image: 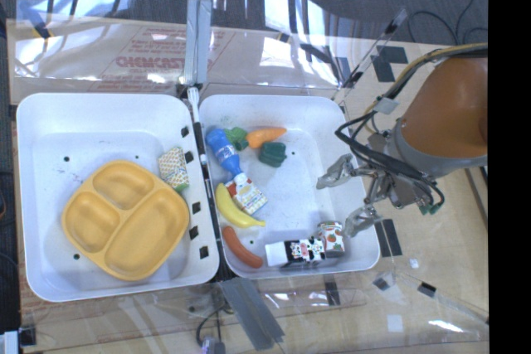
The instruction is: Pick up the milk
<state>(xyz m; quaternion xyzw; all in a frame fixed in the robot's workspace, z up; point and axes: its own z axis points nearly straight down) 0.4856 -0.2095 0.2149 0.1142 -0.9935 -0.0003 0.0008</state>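
The milk (304, 251) is a carton with black and white cow patches, lying on its side along the front wall of the right bin (309, 108). My gripper (335, 206) hangs over the right part of that bin, just above and slightly right of the carton's top end. Its two fingers (332, 176) are spread apart and point left. The gripper is open with nothing between the fingers, and I see a gap between the lower fingertip and the carton.
The right bin also holds a blue bottle (222, 149), a carrot (267, 134), a green pepper (272, 152), a banana (235, 210), a small red and white carton (249, 196) and a sausage (241, 248). In the left bin lie a yellow divided plate (124, 218) and a patterned box (172, 167).
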